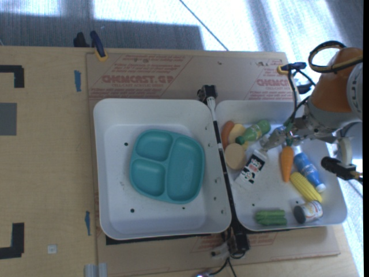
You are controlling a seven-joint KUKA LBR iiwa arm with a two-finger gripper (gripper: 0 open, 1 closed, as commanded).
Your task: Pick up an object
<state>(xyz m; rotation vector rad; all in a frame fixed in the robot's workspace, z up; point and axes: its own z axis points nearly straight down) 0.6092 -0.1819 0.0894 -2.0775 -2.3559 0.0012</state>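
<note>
The right bin (337,209) holds several toy foods. An orange carrot (286,161) lies next to a blue bottle (308,171) and a yellow corn cob (305,187). A green bottle (253,133), an orange-red piece (229,131) and a tan round piece (234,154) lie by the bin's left wall. A white and black carton (252,169) is in the middle. A green vegetable (271,216) and a small can (308,212) rest near the front. My gripper (283,136) hangs low over the bin's back, just above the carrot's top and right of the green bottle.
The left bin (109,154) holds a teal divided plate (168,166). A black clamp (206,92) sits at the back where the two bins meet. Cables (300,91) loop beside the arm at the right.
</note>
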